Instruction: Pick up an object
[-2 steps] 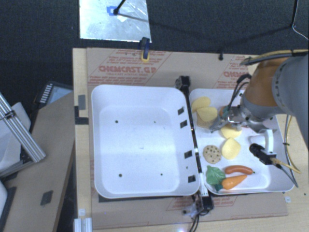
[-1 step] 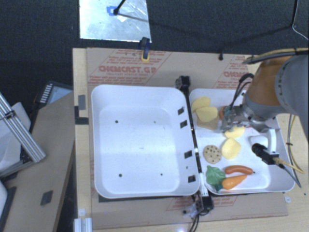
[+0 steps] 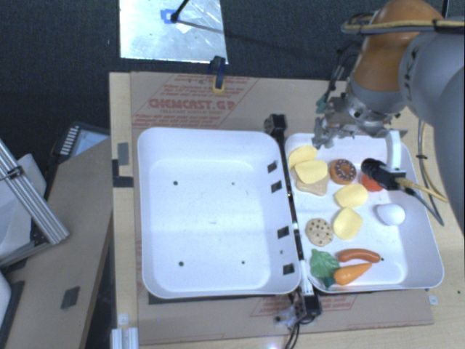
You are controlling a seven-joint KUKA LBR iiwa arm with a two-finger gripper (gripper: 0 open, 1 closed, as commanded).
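The right white bin holds several toy foods. Near its back left corner a yellow piece lies beside another yellow piece, which rests on a slice of toast. A glazed donut sits just right of them. Further forward lie two yellow chunks, a cookie, a white egg, a sausage and a carrot with green leaves. A red piece is partly hidden. My gripper hangs over the bin's back edge, just above the yellow pieces and the donut.
The left white bin lies beside the right one, with black clips along the shared wall. Both rest on a cardboard sheet. A shiny square panel lies behind, and an aluminium rail stands at the far left.
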